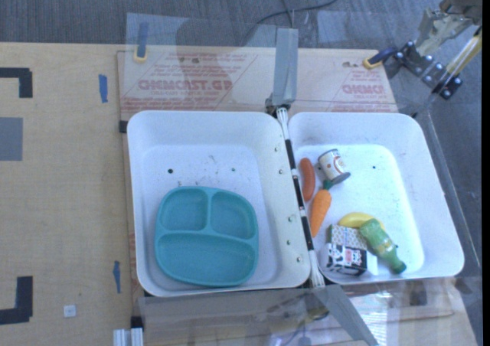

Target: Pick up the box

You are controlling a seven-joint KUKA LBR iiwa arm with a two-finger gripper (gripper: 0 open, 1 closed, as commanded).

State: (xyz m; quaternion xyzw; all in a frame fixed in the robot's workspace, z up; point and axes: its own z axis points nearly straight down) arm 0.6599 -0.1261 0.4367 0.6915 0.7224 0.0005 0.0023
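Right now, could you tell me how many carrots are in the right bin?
2: one carrot lies along the bin's left wall, and the other carrot lies just below it, beside the box. None looks hidden.

Right bin crowded along its near-left side; open room is left at its far and right parts.

The box (pixel 347 249) is hemmed in at the near-left corner of the right bin (pixel 429 184): the bottle (pixel 382 245) lies against its right side, a banana (pixel 355 220) is just behind it, a carrot (pixel 319 210) is near its far-left corner, and the bin wall is close on its left and near sides. A second carrot (pixel 307 177) and a can (pixel 332 167) are found farther back by the divider. The box top is uncovered from above. In the left bin (pixel 199 138), the near half is taken by a teal tray (pixel 205 236).
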